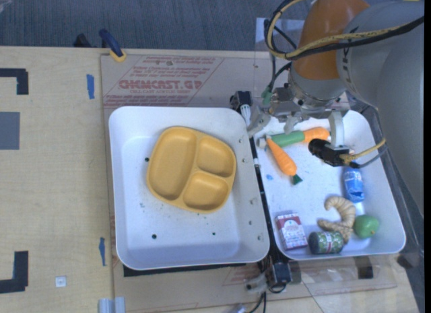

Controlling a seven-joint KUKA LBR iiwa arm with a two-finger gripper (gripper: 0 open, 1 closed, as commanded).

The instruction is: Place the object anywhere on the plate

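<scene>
Hovering over the far end of the right bin (387, 237), the arm (323, 36) carries its jaws low above a cluster of toy food, but the wrist hides them, so I cannot tell whether they are wide, narrow or closed on anything.

Directly beneath the wrist lies a green-and-orange piece (301, 137). Its long axis runs almost straight across the view, with the green end toward the left bin (128, 237) and the orange end toward the arm. It is probably the object meant, though the task does not name one. Just beside it, on the nearer side, is a carrot (283, 158) lying on a slant, its thick end far-left and its green tip near-right. The two are close enough at their left ends that a closing grasp could catch both.

The plate (192, 168) sits well apart in the left bin, to the view's left of the jaws, so the carry must cross the two rims between the bins.

By count there are two bins and one yellow plate with three compartments, none of them holding anything. The right bin holds seven loose things:
- the green-and-orange piece
- the carrot
- a blue bottle (353, 185)
- a knobbly tan root (340, 212)
- a green fruit (366, 225)
- a green can (326, 241)
- a red-and-white box (291, 229)
</scene>
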